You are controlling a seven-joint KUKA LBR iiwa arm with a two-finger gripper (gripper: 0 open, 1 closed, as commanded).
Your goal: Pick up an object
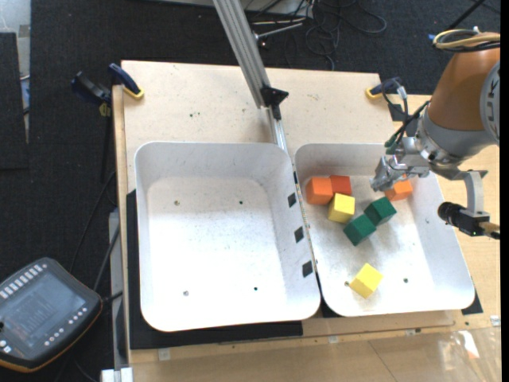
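Note:
In the right bin (pixel 433 281) lie several small blocks. An orange block (pixel 320 189) touches a red one (pixel 341 184), with a yellow block (pixel 342 207) just in front of them. Two green blocks (pixel 382 210) (pixel 359 228) sit side by side near the middle, and another yellow block (pixel 366 280) lies alone toward the front. My gripper (pixel 389 178) hangs over the bin's back right part, right at a second orange block (pixel 402 188), which its body partly hides. Whether that block is between the fingers is unclear.
The left bin (pixel 159 173) stands beside the right one. A slanted metal pole (pixel 242 42) comes down to the gap between the bins at the back. Clamps (pixel 127 83) (pixel 383 89) grip the bench's far corners. A teach pendant (pixel 40 313) lies at the lower left.

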